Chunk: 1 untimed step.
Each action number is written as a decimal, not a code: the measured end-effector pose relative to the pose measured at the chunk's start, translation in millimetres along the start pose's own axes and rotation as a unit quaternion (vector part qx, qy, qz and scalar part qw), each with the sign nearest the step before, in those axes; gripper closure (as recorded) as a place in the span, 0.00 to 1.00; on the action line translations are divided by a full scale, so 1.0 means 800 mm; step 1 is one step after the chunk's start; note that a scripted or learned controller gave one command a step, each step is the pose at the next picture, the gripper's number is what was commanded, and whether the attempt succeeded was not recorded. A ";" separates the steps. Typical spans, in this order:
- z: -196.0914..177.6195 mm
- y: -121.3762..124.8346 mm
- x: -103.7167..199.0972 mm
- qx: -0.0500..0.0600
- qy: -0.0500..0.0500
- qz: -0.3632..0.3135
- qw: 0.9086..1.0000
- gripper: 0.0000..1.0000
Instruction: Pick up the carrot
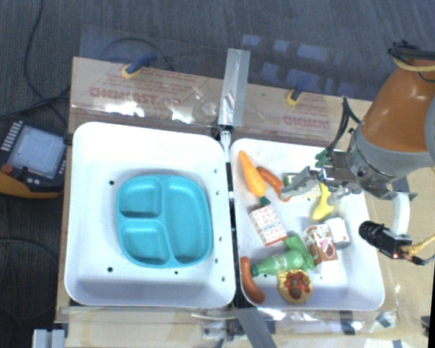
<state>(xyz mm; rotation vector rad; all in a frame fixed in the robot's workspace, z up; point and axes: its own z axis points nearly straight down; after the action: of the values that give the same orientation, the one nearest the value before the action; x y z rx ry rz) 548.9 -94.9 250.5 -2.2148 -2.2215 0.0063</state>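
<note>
Camera view: gripper (302,182), fingers spread and holding nothing, hovers just right of the carrot (250,173).

Gripper (303,179) low over right bin (360,286), just right of the carrot (251,173) lying near the bin's upper-left corner beside a hot dog (270,179); left bin (93,196) holds a blue tray (164,219).
</note>
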 end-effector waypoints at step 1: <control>0.041 0.054 0.037 0.000 -0.001 -0.052 0.999 0.00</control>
<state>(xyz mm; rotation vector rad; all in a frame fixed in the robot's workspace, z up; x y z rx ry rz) 591.7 -65.3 217.5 -2.0959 -2.3346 0.0072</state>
